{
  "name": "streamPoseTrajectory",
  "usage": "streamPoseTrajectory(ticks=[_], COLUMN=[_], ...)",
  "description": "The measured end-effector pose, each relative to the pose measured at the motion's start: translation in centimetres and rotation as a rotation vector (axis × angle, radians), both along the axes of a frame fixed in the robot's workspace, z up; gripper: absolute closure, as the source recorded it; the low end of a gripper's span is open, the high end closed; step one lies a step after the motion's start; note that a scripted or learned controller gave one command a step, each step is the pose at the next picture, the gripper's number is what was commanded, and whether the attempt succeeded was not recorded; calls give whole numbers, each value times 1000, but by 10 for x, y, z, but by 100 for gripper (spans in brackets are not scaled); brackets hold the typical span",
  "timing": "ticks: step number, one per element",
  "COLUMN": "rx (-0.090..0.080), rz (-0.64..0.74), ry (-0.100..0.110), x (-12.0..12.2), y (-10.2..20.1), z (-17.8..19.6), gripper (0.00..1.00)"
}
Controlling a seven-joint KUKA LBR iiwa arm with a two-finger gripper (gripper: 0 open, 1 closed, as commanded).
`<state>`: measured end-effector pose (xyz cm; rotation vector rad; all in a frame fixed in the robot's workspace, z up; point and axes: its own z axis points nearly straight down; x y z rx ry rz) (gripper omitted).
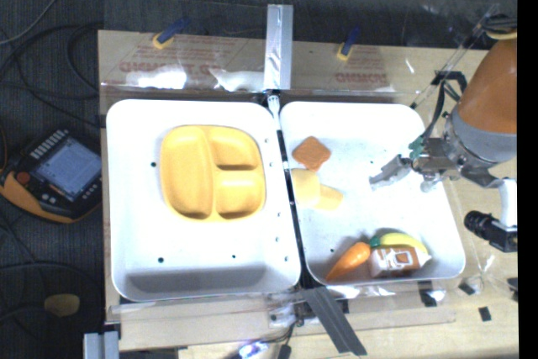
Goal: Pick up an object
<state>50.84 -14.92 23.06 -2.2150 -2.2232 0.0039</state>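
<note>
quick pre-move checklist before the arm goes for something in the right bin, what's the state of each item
1. Gripper free of any load: ok, nothing shows between its fingers.
2. Gripper over the right bin: ok, it hangs above the bin's bare floor near the right side.
3. Targets present in that bin: ok, an orange cracker, a pale yellow piece, a carrot, a banana and a small carton.
4. Lone, easy target: ok, the orange cracker lies apart from the rest.
5. Front cluster separated: not ok, carrot, banana and small carton crowd together at the front wall.
6. Gripper height above the floor: cannot tell from this slanted view.
</note>
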Motion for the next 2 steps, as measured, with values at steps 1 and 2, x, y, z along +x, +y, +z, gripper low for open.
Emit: streamPoseTrajectory(ticks=[1, 2], rx=[-3, -4], rz=[376, 237], ry=[-15, -17], x=[62, 123], y=[32, 29], z=[-140, -141], gripper=[0, 0])
